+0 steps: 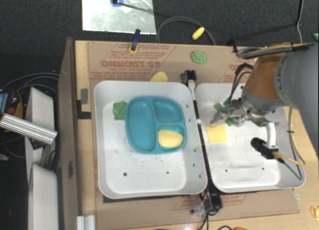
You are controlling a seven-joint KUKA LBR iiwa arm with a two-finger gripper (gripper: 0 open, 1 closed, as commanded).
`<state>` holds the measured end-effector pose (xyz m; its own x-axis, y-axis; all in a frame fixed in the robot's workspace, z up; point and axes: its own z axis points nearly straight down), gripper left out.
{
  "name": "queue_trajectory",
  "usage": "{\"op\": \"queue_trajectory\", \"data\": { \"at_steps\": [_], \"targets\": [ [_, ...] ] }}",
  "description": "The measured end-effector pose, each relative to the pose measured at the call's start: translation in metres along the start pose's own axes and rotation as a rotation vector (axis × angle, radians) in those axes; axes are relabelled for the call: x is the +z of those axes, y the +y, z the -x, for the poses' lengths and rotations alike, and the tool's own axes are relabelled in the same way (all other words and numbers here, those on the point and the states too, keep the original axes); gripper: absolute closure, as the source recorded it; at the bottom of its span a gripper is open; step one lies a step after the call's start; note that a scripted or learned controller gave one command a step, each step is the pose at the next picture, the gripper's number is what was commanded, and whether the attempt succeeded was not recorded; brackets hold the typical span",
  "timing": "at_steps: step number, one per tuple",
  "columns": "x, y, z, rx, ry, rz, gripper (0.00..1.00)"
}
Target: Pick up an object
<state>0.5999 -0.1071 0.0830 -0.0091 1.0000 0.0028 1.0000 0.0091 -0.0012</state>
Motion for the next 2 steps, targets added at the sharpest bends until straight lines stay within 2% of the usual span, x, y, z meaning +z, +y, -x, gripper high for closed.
{"op": "queue_trajectory", "data": {
  "at_steps": [1,2],
  "targets": [
    [-0.003,0.042,0.046,0.008,-0.006,0.008,0.00],
    [-0.014,0.042,0.044,0.004,-0.005,0.008,1.00]
  ]
}}
